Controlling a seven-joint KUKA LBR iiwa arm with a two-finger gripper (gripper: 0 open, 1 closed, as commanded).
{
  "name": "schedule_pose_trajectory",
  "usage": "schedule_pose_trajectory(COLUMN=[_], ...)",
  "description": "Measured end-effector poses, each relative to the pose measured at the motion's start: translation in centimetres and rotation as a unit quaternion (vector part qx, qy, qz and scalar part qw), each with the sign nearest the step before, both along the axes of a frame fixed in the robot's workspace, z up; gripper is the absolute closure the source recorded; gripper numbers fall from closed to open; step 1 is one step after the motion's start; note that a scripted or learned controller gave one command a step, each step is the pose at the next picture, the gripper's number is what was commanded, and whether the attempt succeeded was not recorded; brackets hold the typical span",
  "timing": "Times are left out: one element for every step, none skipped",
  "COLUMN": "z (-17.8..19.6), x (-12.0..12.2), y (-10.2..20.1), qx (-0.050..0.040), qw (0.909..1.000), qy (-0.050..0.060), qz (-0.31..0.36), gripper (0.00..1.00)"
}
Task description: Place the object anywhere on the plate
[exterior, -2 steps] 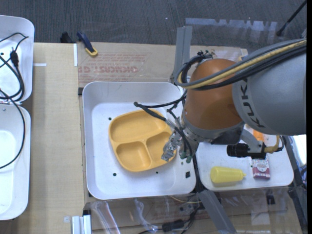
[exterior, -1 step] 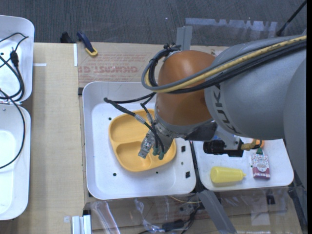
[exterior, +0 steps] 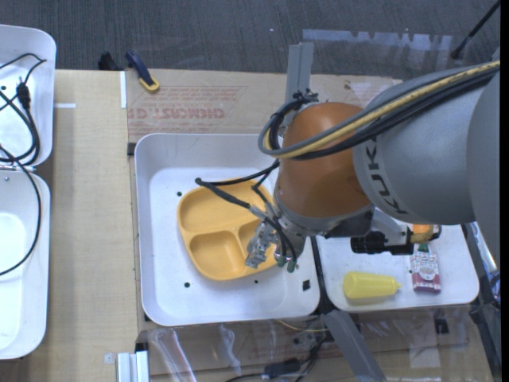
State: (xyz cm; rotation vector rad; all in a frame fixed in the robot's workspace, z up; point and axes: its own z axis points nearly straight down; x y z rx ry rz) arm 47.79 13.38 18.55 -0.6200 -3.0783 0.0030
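Wooden bench (exterior: 87, 213) bearing white bins (exterior: 159, 237), dark, perhaps carpeted, floor (exterior: 199, 14) behind.

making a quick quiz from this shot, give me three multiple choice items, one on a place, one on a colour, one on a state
1. Where is the plate?
A. left bin
B. right bin
C. bare bench

2. What colour is the bottle in the right bin?
A. blue
B. yellow
C. green

3. Where is the tool?
A. over the plate's right edge
B. over the bottle
C. outside both bins

Key: 1 A, the plate lies in the left bin. 2 B, the bottle is yellow. 3 A, the tool sits above the plate's right rim.
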Motion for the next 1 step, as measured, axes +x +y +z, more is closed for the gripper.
schedule_pose_trajectory(z=[9.83], x=[0.12], y=[-3.28], qx=[0.0005], qw=[0.9996], qy=[-0.002], qz=[0.029], gripper=[1.00])
